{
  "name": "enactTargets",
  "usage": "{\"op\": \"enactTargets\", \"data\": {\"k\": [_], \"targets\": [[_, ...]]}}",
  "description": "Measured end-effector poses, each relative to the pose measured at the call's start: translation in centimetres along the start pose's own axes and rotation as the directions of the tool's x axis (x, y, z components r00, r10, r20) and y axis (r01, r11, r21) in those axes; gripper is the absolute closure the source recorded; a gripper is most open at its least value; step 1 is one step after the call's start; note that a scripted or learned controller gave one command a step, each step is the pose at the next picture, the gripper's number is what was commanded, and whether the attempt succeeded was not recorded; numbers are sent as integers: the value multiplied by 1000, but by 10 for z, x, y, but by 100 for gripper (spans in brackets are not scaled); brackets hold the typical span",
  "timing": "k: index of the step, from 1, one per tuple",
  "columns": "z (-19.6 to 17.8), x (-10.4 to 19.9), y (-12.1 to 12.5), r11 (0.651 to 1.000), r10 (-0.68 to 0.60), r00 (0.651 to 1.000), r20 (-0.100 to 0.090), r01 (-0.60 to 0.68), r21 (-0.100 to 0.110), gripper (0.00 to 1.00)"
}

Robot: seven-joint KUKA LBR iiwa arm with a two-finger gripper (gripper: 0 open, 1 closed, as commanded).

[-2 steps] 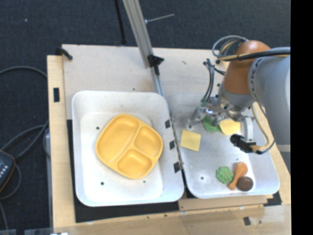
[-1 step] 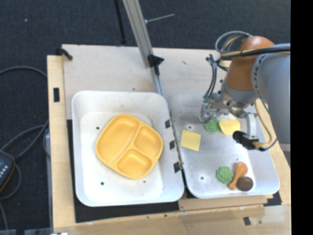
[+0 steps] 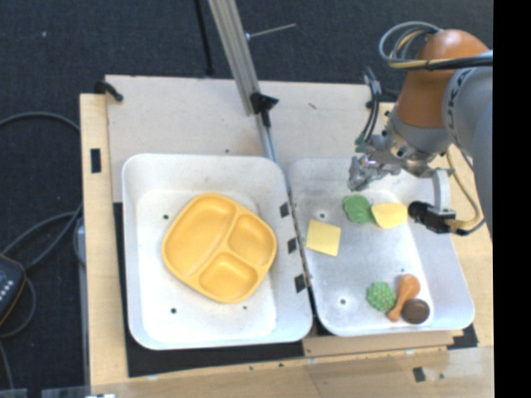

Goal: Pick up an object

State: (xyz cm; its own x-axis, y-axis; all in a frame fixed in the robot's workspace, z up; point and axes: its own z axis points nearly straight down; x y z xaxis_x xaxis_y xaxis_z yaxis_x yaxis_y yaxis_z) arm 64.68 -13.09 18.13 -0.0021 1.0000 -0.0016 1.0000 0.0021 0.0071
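Observation:
The right bin holds a flat yellow square, a dark green lump, a pale yellow lump, a light green knobbly piece and a brown drumstick-shaped piece. My gripper hangs over the bin's far edge, just above and beyond the dark green lump. Nothing shows between its fingers.
The left bin carries a yellow three-compartment plate. A slanted metal pole rises behind the bins and ends at a clamp near their shared edge. The arm's grey body and orange band occupy the upper right.

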Motion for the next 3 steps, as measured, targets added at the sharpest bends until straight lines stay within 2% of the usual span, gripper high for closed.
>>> {"op": "enactTargets", "data": {"k": [1,2,3], "targets": [[-66,-1,3,1000,-1,1000,1,1,-2,100],[-111,-3,4,1000,-1,1000,0,1,0,100],[-115,48,-7,1000,-4,1000,-2,4,6,100]]}}
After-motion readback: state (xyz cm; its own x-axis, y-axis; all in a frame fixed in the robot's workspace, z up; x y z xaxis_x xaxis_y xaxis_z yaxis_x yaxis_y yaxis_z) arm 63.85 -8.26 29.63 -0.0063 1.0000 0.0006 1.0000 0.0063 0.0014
